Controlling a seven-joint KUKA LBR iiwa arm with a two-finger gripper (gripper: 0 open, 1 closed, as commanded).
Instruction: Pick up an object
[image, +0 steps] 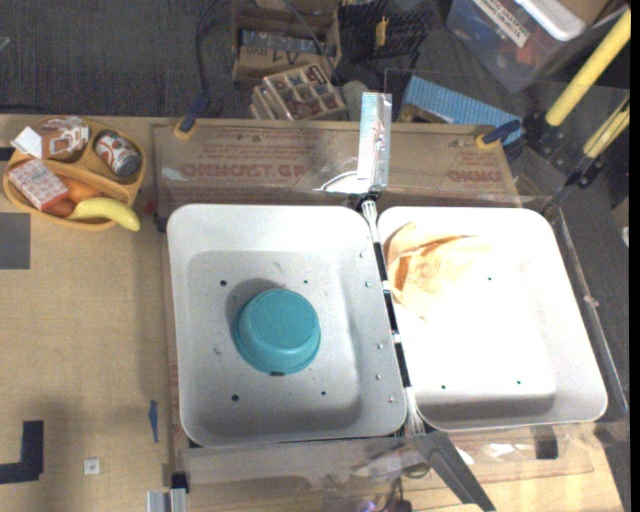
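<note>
A teal bowl (278, 330) lies upside down in the middle of the left white bin (200, 250). In the right white bin (540, 360), a thin pale orange-brown object (425, 262), flat like a cloth or wrapper, lies against the near-left corner by the divider.
A yellow tray (70, 180) with a banana, an orange and small packs sits on the bench at the far left. A cardboard panel (260, 165) runs behind the bins. Clutter and yellow bars stand beyond the bench at the top.
</note>
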